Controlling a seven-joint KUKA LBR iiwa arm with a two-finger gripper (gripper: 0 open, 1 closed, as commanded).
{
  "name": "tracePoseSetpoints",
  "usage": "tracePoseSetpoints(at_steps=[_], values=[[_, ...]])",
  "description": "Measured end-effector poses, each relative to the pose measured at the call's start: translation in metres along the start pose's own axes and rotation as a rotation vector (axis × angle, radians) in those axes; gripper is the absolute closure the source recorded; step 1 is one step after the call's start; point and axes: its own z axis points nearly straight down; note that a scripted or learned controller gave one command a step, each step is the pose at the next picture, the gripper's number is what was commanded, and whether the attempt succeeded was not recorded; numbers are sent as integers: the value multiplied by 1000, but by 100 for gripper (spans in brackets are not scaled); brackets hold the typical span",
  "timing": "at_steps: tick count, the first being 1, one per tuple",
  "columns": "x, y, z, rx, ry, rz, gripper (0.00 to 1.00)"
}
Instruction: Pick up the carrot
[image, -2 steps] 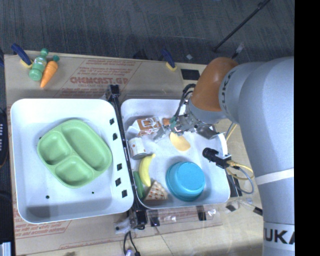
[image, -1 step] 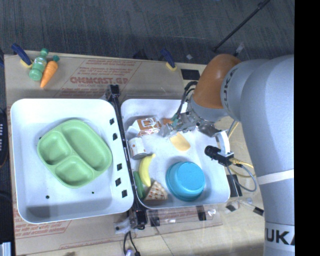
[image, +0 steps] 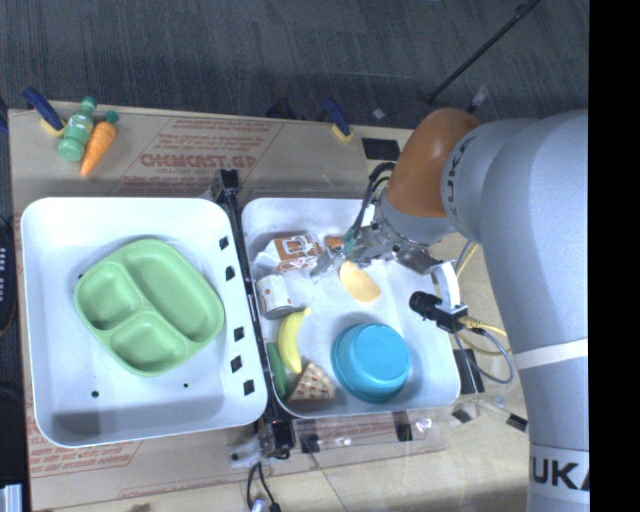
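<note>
While my jaws' spread is something I cannot tell from this angle, my gripper hangs low in the right bin, a pale yellow lemon at its five o'clock. The carrot lies outside both bins on the cardboard, far toward ten o'clock.

arm: enters from right, wrist bent down-left | tool: low, tips pointing left
</note>
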Motion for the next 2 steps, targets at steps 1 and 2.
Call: tracePoseSetpoints(at_steps=[1, 2], values=[[-29, 32, 7, 27, 26, -94, 0], [38, -19, 10, -3, 1, -211, 0]])
